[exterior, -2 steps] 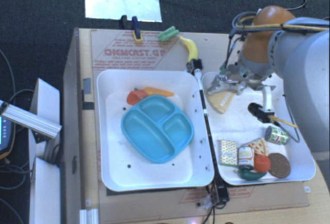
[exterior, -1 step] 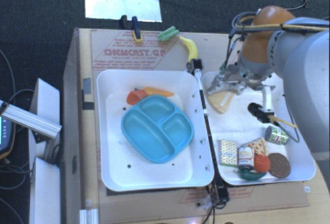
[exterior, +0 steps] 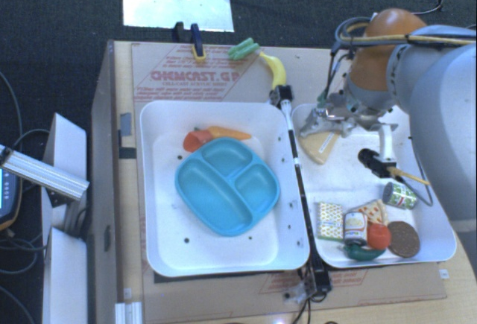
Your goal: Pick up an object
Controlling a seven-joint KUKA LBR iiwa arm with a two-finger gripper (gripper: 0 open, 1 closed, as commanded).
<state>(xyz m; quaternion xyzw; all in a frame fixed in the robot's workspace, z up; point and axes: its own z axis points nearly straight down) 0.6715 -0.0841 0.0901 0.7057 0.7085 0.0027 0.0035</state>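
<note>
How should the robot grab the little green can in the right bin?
The green can lies on its side, apart from the pile of toys below it. Best guess: come straight down from above and pinch across its round middle, with the fingers on the two long sides, not the flat ends, so it rolls less.

A robotics lab is showing here: a cardboard-covered worktop [exterior: 216, 77] is sitting on dark carpet [exterior: 59, 10], loose cables [exterior: 15, 103] are trailing, and toy food [exterior: 373, 229] is filling a white bin [exterior: 440, 240].
</note>
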